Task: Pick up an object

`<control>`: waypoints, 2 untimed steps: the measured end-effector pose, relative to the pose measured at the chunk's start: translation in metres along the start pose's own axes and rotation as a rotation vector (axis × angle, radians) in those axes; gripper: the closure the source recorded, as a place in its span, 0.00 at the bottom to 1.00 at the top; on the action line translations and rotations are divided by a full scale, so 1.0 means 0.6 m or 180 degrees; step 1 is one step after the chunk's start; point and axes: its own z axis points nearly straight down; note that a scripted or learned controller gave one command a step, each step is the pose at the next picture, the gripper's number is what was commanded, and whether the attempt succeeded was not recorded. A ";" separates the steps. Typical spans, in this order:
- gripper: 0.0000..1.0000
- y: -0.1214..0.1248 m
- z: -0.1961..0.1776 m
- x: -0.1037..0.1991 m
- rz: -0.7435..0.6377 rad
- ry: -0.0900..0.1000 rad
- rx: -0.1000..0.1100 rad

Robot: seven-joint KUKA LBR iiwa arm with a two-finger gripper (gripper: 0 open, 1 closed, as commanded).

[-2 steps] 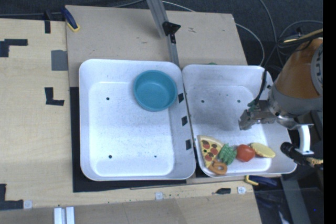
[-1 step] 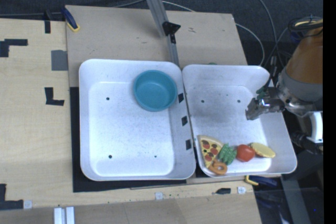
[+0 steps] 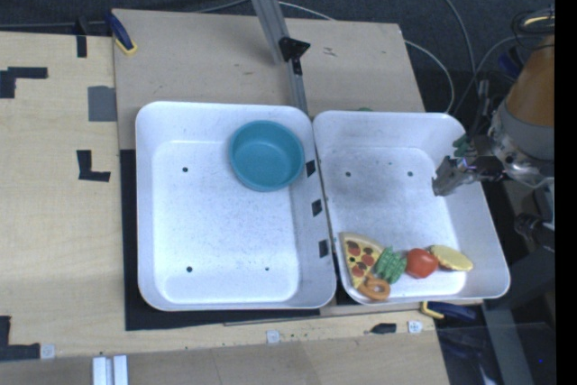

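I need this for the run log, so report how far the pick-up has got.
Done: nothing looks lifted. The round blue plastic bowl sits in the left white bin; the toy pizza slice, green toy, red tomato and yellow piece lie along the right white bin's near edge. In hand: the gripper hovers at that bin's right rim. Left: descend, grasp, lift.

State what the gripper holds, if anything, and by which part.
Nothing. The gripper sits over the right bin's right side, with no object at it; the toys lie along the near wall.
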 end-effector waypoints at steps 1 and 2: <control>1.00 0.035 -0.010 0.082 -0.0014 0.0005 0.0009; 1.00 0.048 0.010 0.165 -0.0012 0.0005 0.0014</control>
